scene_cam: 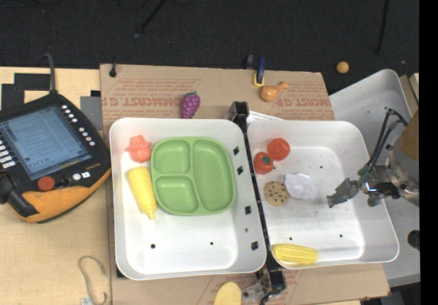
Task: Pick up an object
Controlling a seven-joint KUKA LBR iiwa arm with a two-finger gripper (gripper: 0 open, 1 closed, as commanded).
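Holding 5 items, right bin: 2 tomatoes, cookie, corn, clear cup. Gripper finger state: cannot tell.

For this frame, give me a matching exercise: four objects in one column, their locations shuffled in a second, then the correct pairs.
Objects
1. green divided plate
2. corn cob
3. purple grapes
4. cookie

Locations
A. on the cardboard behind the left bin
B. at the front rim of the right bin
C. in the left bin, beside the yellow bottle
D. in the right bin, just below a red tomato

Pairs: 1-C, 2-B, 3-A, 4-D
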